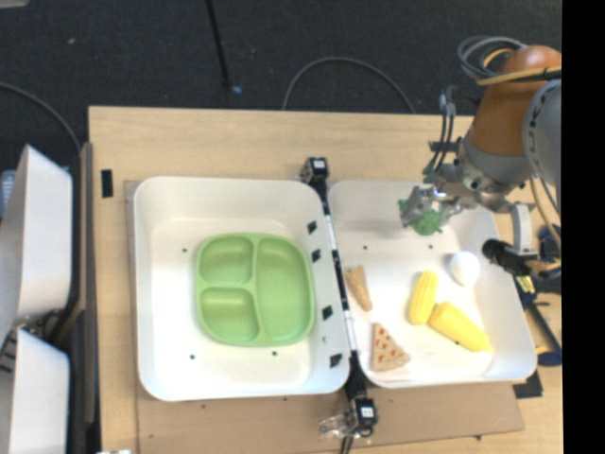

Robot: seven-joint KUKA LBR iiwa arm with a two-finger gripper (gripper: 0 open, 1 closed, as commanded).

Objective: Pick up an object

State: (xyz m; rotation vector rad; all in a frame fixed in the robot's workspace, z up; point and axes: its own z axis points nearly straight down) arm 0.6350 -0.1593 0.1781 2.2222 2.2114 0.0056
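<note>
While you look toward the upper right of the frame, you see the arm (501,112) reaching in over the right bin (378,201), its orange band above the grey wrist. The gripper (423,214) hangs low near the upper middle of that bin, and a small green object (426,222) sits right at its tip; the fingers seem to close around it, though the blur makes contact hard to confirm. Below it, you find a white ball (464,268) near the bin's right side, two yellow corn cobs (423,297) (460,326) side by side, a tan wedge (358,287) beside the divider, and a pizza slice (386,348) near the bottom edge. Over in the left bin (161,216), a green divided plate (254,288) lies flat at the centre.
</note>
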